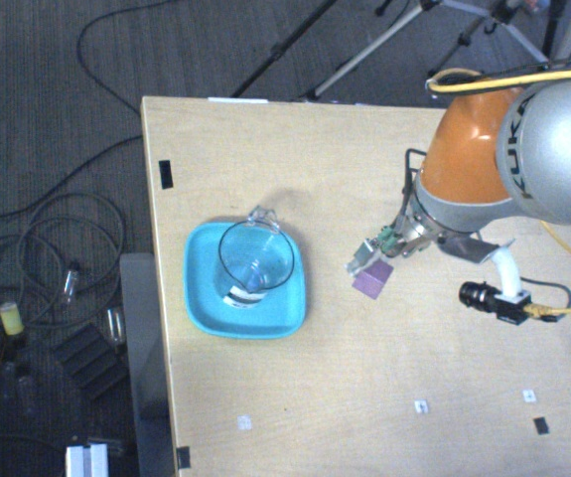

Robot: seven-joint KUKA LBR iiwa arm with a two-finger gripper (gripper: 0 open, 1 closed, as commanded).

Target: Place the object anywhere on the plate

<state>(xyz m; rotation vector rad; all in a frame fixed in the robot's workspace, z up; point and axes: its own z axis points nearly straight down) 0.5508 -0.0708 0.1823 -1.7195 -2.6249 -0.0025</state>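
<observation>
Right of the blue plate (202,306), I can't tell my claw's (372,253) grip on the purple block (371,281), which might strike the glass cup (254,259).

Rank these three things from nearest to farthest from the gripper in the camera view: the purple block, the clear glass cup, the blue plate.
1. Purple block, right beside the gripper.
2/3. Clear glass cup and blue plate under it, leftward: too close to call.

partial "ku" on arm (548,152)
</observation>
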